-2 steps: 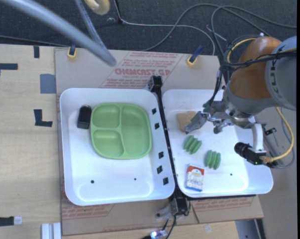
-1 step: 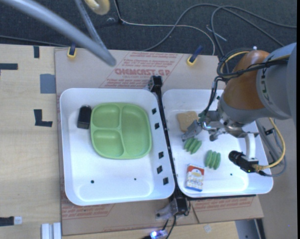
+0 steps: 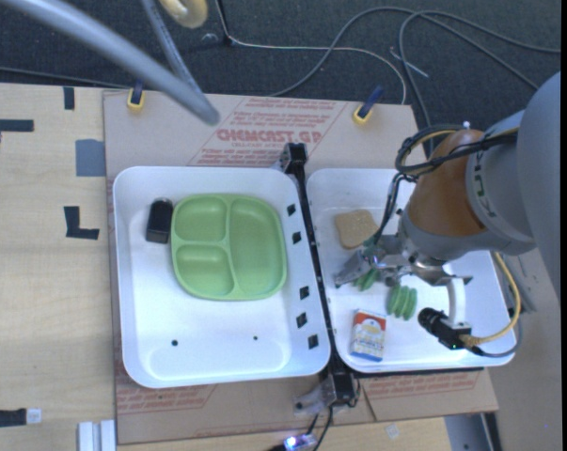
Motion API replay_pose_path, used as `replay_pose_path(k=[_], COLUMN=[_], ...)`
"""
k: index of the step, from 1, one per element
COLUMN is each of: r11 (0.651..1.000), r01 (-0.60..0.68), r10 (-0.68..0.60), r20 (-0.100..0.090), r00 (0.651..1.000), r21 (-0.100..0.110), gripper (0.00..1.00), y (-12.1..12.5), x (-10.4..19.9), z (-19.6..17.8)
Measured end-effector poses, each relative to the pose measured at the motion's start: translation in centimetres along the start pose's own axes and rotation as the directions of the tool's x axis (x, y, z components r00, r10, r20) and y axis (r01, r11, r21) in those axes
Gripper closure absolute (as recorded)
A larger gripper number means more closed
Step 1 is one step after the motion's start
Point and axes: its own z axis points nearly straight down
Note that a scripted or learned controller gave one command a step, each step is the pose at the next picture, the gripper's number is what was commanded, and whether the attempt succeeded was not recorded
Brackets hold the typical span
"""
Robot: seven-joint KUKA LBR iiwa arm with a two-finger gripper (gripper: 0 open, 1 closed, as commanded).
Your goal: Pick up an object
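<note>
Starting on the left: the table (image 3: 39,252) has a light wood-look top with some dark tape marks, and a brown cardboard sheet (image 3: 264,130) with red printing sits under both bins. The left bin (image 3: 133,280) holds a green divided plate (image 3: 229,247) with three compartments, lying flat near the middle. A small black block (image 3: 159,221) sits right against the plate's left edge.

A black divider strip (image 3: 307,252) runs between the two bins. The right bin (image 3: 377,360) has a tan square thing that looks like a sponge or a slice of toast (image 3: 354,227) near its upper left. Below that, toward the front edge, there's a small white carton with a red picture on it (image 3: 368,334). A green ridged object (image 3: 401,302) lies between the two, a bit to the right.

The pincer (image 3: 358,269) is down low in the right bin, just below the tan square and to the left of the green ridged object. There's something greenish around its tips, but whether it's spread or pinching anything, I honestly can't tell. The grey arm (image 3: 509,186) with its orange band comes in from the right, cables looping around it.
</note>
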Motion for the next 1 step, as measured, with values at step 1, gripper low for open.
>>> replay_pose_path(k=[1], r11=[1.0], r01=[0.001], r10=[-0.001], r20=[0.001], r00=[1.0], r21=[-0.008], gripper=[0.0], y=[0.05], x=[0.04], z=[0.31])
